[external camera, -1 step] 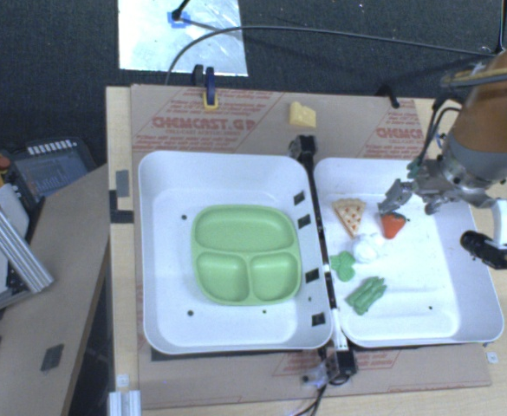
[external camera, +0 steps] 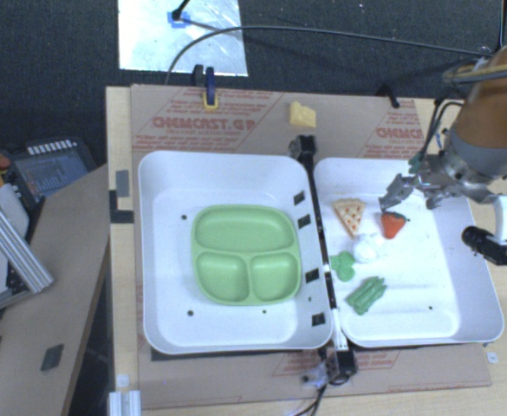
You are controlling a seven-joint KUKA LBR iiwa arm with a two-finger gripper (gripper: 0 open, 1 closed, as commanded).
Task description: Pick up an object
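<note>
Camera view looks down at a slant on a tabletop (external camera: 123, 319) covered by a brown board (external camera: 262, 115) printed with red lettering, dark carpet behind it and a shiny metal sheet (external camera: 153, 24) on the floor. Two shallow white bins sit side by side. Left bin (external camera: 162, 180) carries a green divided tray (external camera: 244, 254). Right bin (external camera: 470, 302) carries a pizza-slice toy (external camera: 349, 215), a red strawberry-like toy (external camera: 393, 224), a white piece (external camera: 367, 249), a round green piece (external camera: 343, 267) and a green vegetable toy (external camera: 367, 294). A yellow block (external camera: 302, 113) lies on the board behind the bins. Grey arm (external camera: 487, 120) with its orange band reaches in from the right, wrist tilted down toward the left; the tool (external camera: 398, 194) hangs just above the strawberry toy, whether apart or together I cannot tell
</note>
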